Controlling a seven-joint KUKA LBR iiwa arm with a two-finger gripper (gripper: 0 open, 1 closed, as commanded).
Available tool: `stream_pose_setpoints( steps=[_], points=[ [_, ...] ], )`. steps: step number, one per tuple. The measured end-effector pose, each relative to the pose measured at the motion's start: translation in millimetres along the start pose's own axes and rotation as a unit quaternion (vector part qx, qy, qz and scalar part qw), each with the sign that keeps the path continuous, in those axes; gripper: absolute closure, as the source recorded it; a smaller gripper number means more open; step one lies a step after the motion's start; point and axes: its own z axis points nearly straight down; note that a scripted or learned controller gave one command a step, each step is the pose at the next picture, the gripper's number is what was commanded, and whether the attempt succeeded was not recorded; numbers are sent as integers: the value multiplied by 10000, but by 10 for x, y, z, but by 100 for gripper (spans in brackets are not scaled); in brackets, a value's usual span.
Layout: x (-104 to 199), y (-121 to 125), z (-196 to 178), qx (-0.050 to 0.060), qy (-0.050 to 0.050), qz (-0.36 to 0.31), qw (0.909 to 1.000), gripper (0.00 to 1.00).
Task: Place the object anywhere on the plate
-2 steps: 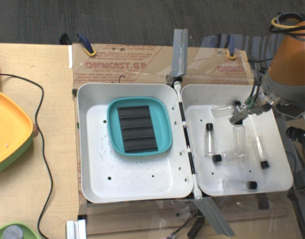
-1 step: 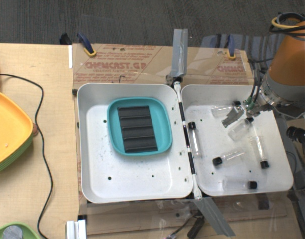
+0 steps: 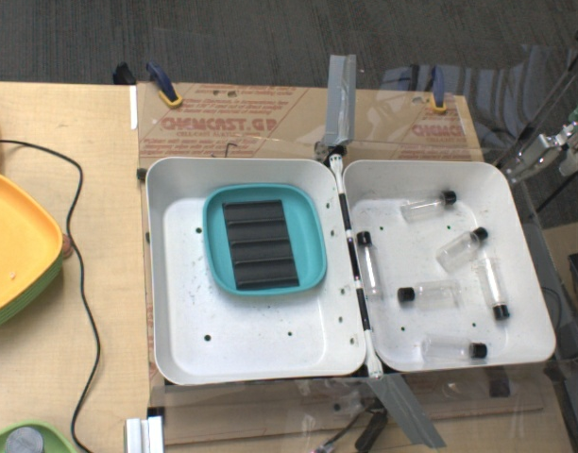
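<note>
Teal rounded-square plate [image 3: 265, 239], ribbed black insert, in left bin [image 3: 176, 281]; clear black-capped vials [image 3: 459, 250] right; gripper state n/a.

1. A light wooden bench [image 3: 72, 347] carries the setup, with a sheet of brown printed cardboard [image 3: 232, 121] lying on its far part, under the bins.
2. Two shallow white plastic bins sit side by side on it, touching along their inner edges: the left bin [image 3: 176, 338] and the right bin [image 3: 525, 338].
3. A stack of yellow plastic trays [image 3: 15, 243] rests at the bench's left edge.
4. A thin black cable [image 3: 81, 281] snakes across the bare wood between the trays and the left bin.
</note>
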Motion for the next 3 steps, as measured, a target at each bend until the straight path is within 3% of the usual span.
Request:
stream_pose_setpoints(
  steps=[1,3],
  points=[
    [-537,181,-582,4,2,347,9994,0],
    [-674,749,-575,5,1,1335,9911,0]
  ],
)
